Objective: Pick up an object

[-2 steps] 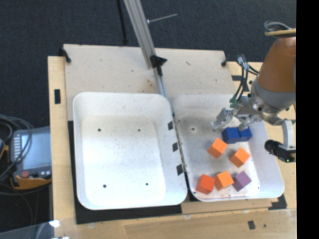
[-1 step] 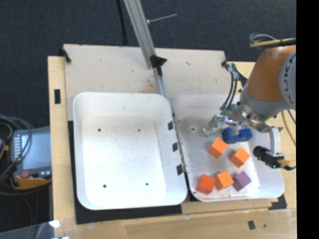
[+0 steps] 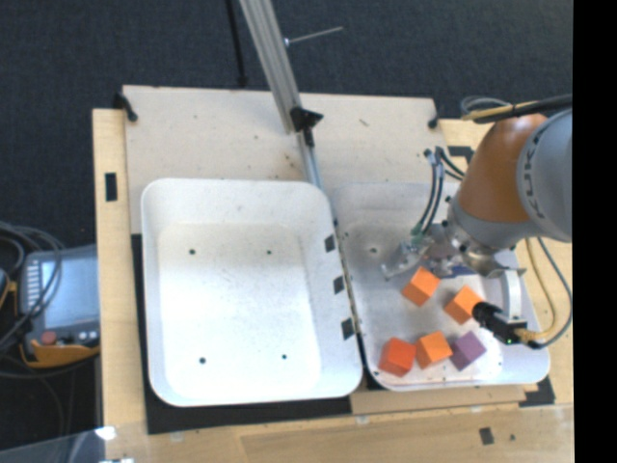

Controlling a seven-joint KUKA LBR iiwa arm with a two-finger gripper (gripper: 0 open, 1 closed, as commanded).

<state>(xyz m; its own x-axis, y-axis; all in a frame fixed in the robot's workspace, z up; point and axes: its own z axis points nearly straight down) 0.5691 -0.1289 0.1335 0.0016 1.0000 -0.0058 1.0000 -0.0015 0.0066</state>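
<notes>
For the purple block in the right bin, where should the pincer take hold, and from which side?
Come from above and close on the purple block's two free flat sides. An orange block sits right beside it and the bin wall is near, so a sideways approach looks cramped.

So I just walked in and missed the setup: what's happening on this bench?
A grey robot arm with an orange band reaches in from the right over the right bin, which holds five small blocks. Its gripper hangs just above the upper orange block, with nothing visibly between its fingers. Three more orange blocks and a purple block lie nearby. The left bin sits alongside.
</notes>
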